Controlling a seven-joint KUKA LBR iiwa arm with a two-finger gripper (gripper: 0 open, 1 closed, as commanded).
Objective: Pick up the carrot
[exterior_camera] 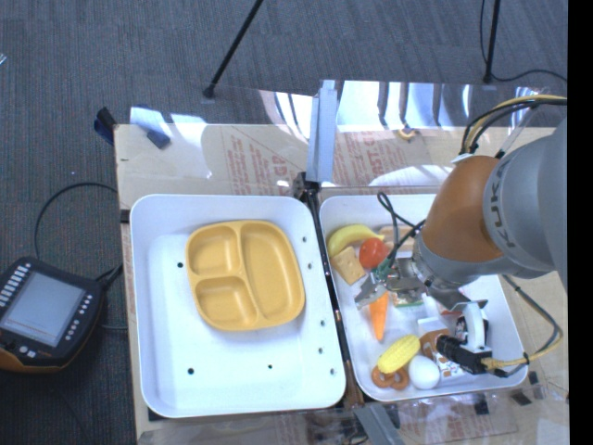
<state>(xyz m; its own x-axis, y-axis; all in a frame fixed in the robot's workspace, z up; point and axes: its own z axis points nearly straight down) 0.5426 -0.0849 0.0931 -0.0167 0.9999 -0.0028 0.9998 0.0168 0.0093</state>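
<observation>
The carrot (379,316) lies in the right bin (512,318), just under the end effector (378,287). I cannot tell its state. The carrot looks light, hard and smooth, so take its thick middle.

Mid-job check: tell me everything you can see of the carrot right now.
The carrot is a small orange cone of toy-like plastic, lying in the right bin near its middle, tip pointing toward the near edge. Its thick end sits directly under the pincer, at or touching it; a grasp isn't evident. Corn lies just beyond its tip, and a tomato sits farther back.
</observation>
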